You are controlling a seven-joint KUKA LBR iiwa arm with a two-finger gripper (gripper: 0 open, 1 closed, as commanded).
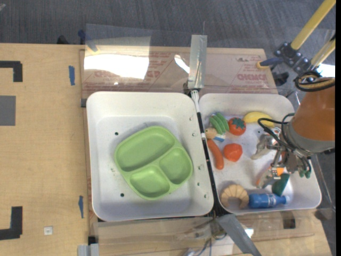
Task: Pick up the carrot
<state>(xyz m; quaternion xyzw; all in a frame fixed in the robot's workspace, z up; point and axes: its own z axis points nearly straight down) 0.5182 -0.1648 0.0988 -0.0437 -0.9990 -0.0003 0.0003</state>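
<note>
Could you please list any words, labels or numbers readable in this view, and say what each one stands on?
Nothing can be read with certainty.
Red print on the clear sheet behind the bins, left patch: too blurred and glared to read.
Red print on the same sheet, right patch: appears upside down, too blurred to read.
Blue bottle: no legible label.

Bright, even light; glare on rear plastic sheet.

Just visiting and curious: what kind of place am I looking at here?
Probably a robot test bench in a lab: a robot arm reaches over two white bins, toy food in one and a green divided plate in the other.
</note>
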